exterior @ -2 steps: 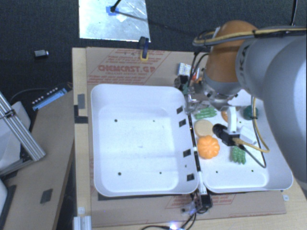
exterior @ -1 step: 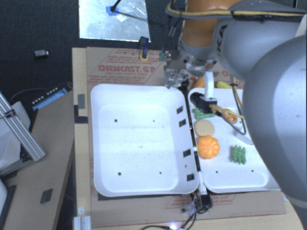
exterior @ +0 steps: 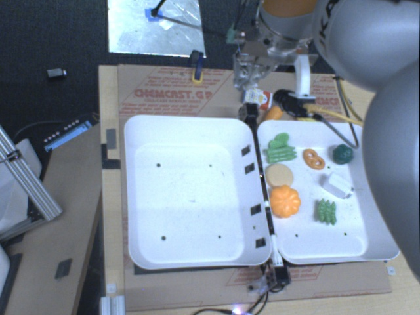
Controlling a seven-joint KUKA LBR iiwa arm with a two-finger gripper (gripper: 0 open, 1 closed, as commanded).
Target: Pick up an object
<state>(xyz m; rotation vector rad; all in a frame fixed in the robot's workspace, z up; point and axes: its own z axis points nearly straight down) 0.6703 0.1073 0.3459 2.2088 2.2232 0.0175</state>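
Note:
The right bin (exterior: 328,245) holds several small items: green bean pods (exterior: 281,148), a pretzel (exterior: 314,158), a dark green broccoli piece (exterior: 342,153), a tan round disc (exterior: 279,174), an orange pumpkin (exterior: 285,201), a white block (exterior: 338,185) and a small green piece (exterior: 326,211). An orange item (exterior: 272,113) lies at the bin's far left corner. My gripper (exterior: 251,105) hangs over the far end of the divider between the bins, just left of that orange item. The wrist above hides its tip.
The left bin (exterior: 187,189) is a shallow white tray with a bare floor. Black clips (exterior: 256,210) run down the divider. Cables and a white bracket (exterior: 303,77) sit behind the right bin. The grey arm (exterior: 387,110) covers the right side.

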